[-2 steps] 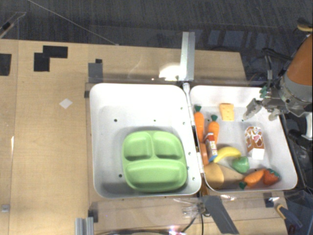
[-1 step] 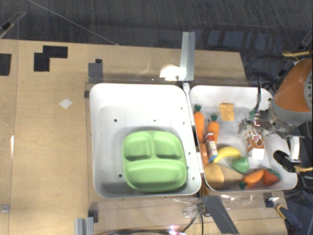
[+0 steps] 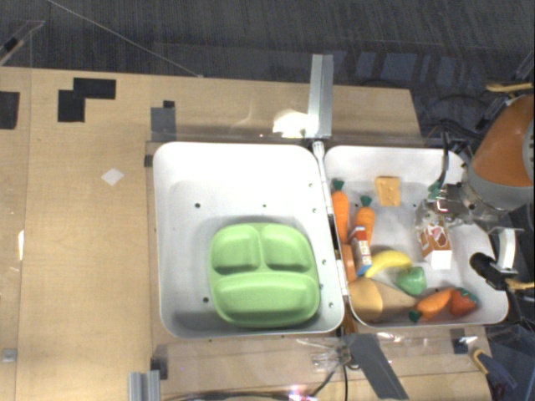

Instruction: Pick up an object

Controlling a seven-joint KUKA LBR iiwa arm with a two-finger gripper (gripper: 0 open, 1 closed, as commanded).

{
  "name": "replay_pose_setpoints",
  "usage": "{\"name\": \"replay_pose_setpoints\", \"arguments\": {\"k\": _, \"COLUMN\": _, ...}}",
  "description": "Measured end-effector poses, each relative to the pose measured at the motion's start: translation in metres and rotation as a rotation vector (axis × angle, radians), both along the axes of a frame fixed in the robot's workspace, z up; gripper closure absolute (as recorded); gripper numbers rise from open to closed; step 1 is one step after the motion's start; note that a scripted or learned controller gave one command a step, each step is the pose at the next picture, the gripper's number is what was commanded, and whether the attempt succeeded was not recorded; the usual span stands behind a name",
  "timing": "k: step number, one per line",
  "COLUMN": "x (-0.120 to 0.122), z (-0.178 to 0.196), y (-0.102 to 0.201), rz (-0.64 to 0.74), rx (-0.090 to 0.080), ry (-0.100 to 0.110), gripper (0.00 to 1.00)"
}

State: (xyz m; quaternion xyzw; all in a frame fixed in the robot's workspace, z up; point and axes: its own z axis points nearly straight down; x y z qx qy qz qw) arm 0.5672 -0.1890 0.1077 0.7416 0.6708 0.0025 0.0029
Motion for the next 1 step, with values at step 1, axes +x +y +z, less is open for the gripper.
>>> {"name": "replay_pose_setpoints", "arguments": {"k": 1, "x": 0.0187, "z": 0.0942, "y": 0.0631, "rz": -0.057, "rx": 0.001, "ry": 0.003, "gripper": 1.0}}
